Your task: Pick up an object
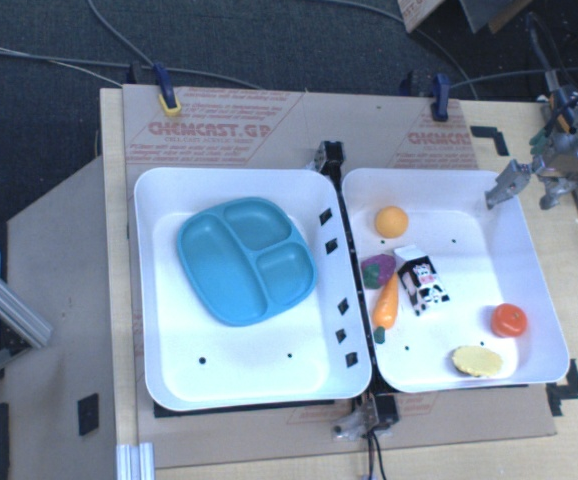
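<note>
Fingers (529, 183) spread open, holding nothing, above right bin's (544, 313) far right corner, bare floor between orange ball (391, 221) and tomato (509, 320).

Red print reading "CHEMCAST GP" (209, 128) runs across the protective film on the bench sheet (269, 108), just above the left bin (149, 268). A second, similar red print (439, 140) sits above the right bin (529, 268), probably the same brand, partly cut off.

tray (246, 260) in left bin (159, 298), toys in right bin (529, 278)
</note>
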`<state>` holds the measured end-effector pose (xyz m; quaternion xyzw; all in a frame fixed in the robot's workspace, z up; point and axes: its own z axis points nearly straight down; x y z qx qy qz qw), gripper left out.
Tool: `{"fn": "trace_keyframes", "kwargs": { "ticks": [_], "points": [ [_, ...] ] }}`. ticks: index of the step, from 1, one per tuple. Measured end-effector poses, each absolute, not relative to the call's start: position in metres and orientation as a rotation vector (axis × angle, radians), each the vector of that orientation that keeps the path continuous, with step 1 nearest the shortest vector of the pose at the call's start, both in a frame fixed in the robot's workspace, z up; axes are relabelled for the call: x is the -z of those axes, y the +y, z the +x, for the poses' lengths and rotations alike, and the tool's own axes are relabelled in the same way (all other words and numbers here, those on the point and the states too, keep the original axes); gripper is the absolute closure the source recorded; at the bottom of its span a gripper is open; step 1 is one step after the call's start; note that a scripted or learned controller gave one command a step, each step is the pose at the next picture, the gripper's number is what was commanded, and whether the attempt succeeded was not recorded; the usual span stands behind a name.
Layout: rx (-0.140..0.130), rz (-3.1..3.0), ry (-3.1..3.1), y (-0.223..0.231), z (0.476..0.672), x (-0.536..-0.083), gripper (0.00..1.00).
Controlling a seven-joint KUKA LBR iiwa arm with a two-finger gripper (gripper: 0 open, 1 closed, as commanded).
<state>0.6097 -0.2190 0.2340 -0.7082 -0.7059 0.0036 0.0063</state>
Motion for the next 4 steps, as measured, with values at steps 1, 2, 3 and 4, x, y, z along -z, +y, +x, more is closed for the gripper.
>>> {"fn": "trace_keyframes", "kwargs": {
  "ticks": [1,2,3,4],
  "points": [
    [0.0,-2.221,-2.222,-0.218,0.613,-0.243,0.0],
    [-0.003,-2.217,-2.219,-0.214,0.61,-0.181,0.0],
    [-0.004,-2.216,-2.217,-0.204,0.604,-0.127,0.0],
    [-0.003,-2.218,-2.219,-0.203,0.604,-0.083,0.0]
  ]
}}
